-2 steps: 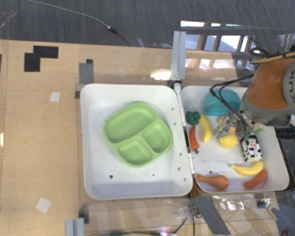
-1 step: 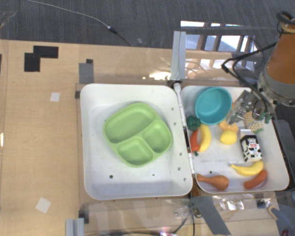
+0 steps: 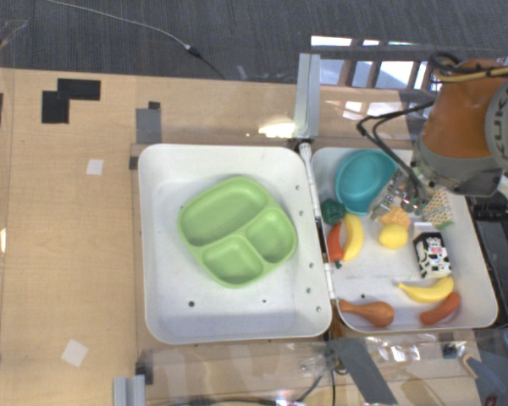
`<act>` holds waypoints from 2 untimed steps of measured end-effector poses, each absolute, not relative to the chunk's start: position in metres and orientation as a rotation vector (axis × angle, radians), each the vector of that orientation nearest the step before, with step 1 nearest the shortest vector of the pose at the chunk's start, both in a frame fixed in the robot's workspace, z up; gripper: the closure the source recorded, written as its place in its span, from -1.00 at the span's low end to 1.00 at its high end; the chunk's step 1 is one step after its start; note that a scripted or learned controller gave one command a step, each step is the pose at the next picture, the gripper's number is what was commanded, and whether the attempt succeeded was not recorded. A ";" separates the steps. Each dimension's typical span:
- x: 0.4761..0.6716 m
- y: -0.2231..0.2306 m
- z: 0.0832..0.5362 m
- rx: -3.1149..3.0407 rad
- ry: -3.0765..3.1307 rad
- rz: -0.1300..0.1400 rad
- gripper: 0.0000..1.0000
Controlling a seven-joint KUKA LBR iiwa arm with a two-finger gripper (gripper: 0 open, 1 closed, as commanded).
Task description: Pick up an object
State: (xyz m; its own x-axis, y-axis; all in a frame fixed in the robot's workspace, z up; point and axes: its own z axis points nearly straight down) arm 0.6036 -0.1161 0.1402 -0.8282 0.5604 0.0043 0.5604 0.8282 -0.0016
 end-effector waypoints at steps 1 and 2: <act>0.617 -0.073 0.224 -0.792 -3.058 -0.007 1.00; 0.617 -0.074 0.232 -0.786 -3.062 -0.004 1.00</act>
